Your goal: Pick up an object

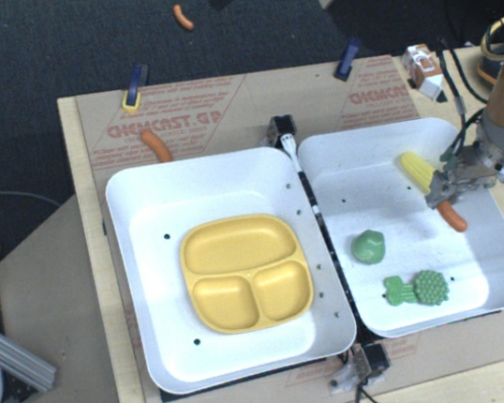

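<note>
hand (447, 190) in right bin (502, 284), grip unclear | over orange sausage (454, 216), perhaps touching | dark carpet floor (38, 49)

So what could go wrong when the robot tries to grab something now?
The gripper sits right between the yellow corn and the orange carrot, so it might nudge one away or catch both. They also lie close to the right bin's wall, and a pushed toy could slide against it, where it would likely be harder to grasp.

We are noting a yellow divided plate (244, 273) sitting in the white bin (137, 252) well left of the gripper (447, 188), an orange sausage (157, 145) lying beyond it.
</note>
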Tool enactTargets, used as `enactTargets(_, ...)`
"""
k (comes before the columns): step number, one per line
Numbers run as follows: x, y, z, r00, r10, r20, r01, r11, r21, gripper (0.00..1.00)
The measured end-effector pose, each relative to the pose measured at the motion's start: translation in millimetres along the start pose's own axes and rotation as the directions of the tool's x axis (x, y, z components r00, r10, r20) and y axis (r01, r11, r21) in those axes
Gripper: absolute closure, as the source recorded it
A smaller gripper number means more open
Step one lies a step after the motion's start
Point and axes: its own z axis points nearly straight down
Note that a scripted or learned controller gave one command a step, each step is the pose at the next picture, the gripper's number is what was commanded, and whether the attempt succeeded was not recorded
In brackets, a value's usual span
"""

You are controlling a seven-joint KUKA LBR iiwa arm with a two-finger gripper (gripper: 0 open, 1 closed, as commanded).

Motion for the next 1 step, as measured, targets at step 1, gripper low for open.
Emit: enactTargets(1, -2.0, 2.8, -64.5, 1.0, -0.002, 0.0, 0.002, 1.0, -0.001, 1.0)
